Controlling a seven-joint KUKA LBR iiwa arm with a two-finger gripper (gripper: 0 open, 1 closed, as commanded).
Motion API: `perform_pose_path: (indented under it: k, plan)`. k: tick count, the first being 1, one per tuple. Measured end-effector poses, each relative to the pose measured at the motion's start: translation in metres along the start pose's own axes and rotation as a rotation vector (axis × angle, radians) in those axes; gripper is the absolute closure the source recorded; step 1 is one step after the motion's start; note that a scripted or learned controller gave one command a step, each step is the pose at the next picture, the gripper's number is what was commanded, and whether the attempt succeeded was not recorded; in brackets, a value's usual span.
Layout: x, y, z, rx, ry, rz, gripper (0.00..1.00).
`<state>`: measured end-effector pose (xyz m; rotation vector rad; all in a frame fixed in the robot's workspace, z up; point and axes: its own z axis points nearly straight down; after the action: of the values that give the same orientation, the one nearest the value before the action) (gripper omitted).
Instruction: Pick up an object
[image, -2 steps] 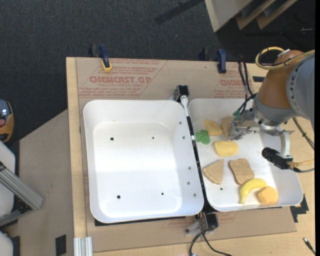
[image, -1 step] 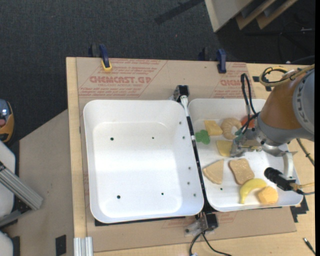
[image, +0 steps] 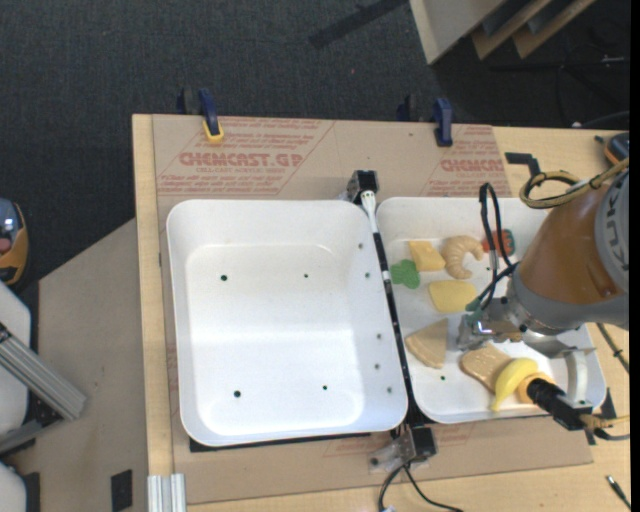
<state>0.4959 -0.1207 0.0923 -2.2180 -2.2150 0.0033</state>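
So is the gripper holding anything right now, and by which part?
Cannot be told: the gripper sits low among the food pieces in the right bin, its grasp hidden.

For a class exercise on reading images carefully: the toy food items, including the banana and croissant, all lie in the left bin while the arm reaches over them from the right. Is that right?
Not quite. The camera view shows the banana, croissant and the other food pieces in the right bin, not the left bin. The rest holds: the arm reaches over them from the right.
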Motion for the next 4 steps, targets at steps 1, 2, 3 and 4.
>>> perform_pose_path:
  k: [1,2,3,4]
  plan:
    - [-0.002,0.003,-0.01,-0.007,-0.004,0.001,1.0]
    - [0.052,0.042,-0.123,-0.021,-0.004,-0.01,1.0]
    - [0.082,-0.006,-0.09,0.001,0.0,-0.004,1.0]
    - [0.092,0.082,-0.296,-0.03,-0.006,-0.006,1.0]
